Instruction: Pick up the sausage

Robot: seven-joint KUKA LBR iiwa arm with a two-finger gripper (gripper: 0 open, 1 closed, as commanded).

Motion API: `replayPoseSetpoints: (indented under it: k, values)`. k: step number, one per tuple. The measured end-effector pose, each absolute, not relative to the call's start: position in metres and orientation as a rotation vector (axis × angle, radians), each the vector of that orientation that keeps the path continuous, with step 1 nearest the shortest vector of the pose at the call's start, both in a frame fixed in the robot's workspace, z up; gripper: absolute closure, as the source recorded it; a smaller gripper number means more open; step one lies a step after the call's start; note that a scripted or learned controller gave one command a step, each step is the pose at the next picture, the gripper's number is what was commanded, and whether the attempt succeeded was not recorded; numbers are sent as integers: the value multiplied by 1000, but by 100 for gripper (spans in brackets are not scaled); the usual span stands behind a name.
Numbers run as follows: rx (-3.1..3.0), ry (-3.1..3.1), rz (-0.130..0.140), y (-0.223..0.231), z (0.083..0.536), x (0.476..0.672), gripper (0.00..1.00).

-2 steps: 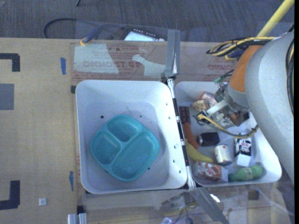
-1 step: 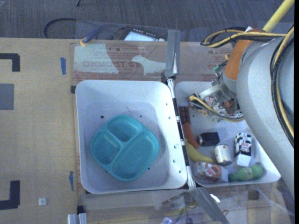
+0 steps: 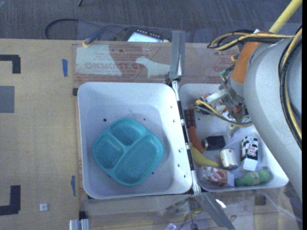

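Sausage (image 3: 194,137) lies lower left of gripper (image 3: 225,110); apart.

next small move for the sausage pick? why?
Probably shift the gripper toward the left wall of the right bin and lower it. The sausage lies there against the divider, just above the banana, while the gripper sits over the bin's upper middle, off to the sausage's right and not touching it.

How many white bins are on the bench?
2. The left bin holds a teal plate. The right bin sits beside it, holding the small food items, with the arm reaching over it.
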State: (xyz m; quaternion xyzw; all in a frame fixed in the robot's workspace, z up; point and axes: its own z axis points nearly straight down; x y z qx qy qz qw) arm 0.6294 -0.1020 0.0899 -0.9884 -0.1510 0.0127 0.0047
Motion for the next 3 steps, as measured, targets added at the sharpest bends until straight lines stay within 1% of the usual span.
replayPoseSetpoints:
  k: [1, 2, 3]
  values:
    - [-3100, -484, 16, -99, 100, 634, 100]
    - [-3124, -315, -1, 11, 184, 626, 100]
    - [-3125, -312, -2, -13, 229, 644, 100]
